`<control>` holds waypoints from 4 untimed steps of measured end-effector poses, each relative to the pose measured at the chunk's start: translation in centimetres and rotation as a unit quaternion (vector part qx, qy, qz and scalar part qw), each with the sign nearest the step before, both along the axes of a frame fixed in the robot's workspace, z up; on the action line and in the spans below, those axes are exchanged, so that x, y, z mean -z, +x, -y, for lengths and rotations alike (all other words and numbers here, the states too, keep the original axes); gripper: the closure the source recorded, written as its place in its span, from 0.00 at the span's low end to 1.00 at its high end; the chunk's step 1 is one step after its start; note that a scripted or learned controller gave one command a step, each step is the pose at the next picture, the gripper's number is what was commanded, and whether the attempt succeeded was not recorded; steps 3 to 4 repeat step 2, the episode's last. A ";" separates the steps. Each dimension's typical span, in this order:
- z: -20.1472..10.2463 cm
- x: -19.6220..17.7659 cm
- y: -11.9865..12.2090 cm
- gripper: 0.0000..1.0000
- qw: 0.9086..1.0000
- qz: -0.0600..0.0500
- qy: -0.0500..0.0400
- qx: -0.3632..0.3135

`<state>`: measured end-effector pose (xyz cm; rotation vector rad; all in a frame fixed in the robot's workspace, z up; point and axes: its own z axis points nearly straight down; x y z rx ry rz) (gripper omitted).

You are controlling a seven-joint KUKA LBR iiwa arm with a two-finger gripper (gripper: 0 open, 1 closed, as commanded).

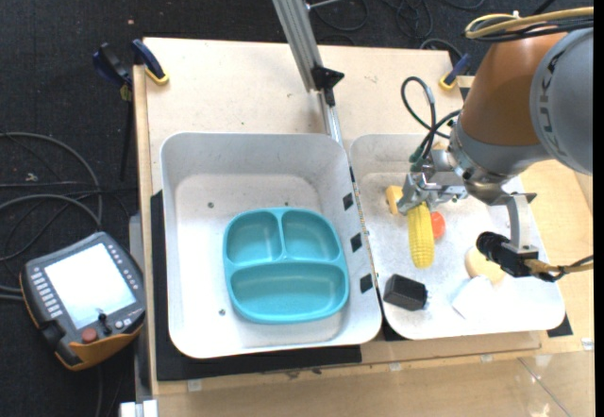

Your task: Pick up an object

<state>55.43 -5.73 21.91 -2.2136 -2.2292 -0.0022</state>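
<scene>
my pincer (422,195) sits low in the right bin (528,316), at the top end of the corn cob (421,237); cannot tell its state. corn lies upright mid-bin, orange piece (437,223) touching at its 2 o'clock. black block (405,292) at corn's 7 o'clock, near. pale round thing (478,263) at 4 o'clock. left bin (189,208) holds a blue divided tray (283,266).
</scene>
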 end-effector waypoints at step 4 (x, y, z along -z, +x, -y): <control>-11.0 0.7 4.5 1.00 1.000 0.000 0.000 0.000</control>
